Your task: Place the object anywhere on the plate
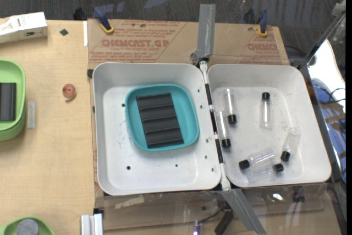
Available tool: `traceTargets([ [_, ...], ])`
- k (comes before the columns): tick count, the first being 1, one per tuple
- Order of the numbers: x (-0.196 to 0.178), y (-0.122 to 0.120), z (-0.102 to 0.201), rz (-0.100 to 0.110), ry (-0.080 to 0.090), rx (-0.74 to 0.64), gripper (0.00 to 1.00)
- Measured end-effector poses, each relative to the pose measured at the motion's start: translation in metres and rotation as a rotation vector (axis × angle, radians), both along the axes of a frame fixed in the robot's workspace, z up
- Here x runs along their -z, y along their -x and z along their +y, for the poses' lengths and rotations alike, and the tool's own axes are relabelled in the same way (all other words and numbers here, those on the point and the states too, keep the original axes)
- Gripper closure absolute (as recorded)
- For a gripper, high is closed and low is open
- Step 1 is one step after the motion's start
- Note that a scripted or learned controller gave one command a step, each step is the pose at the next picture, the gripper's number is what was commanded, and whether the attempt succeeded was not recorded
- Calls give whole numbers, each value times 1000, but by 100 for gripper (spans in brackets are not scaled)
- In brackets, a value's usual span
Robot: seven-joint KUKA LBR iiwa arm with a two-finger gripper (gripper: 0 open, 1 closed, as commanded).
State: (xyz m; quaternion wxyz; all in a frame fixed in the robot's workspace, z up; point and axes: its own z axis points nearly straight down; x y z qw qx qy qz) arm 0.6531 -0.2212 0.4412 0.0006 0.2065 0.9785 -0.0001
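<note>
one teal plate [163, 116] in left bin [110, 157]; six clear vials [266, 110] in right bin [313, 162].

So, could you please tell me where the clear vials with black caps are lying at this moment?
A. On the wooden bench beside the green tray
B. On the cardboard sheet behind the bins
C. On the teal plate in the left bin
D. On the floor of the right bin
D: the clear vials all lie scattered on the floor of the right bin, while the teal plate in the left bin carries only its dark ribbed insert.
</note>
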Motion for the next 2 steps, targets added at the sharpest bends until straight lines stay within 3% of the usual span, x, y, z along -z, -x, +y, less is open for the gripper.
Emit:
traceTargets([
  [2,1,2,0,0,-1,-451,0],
])
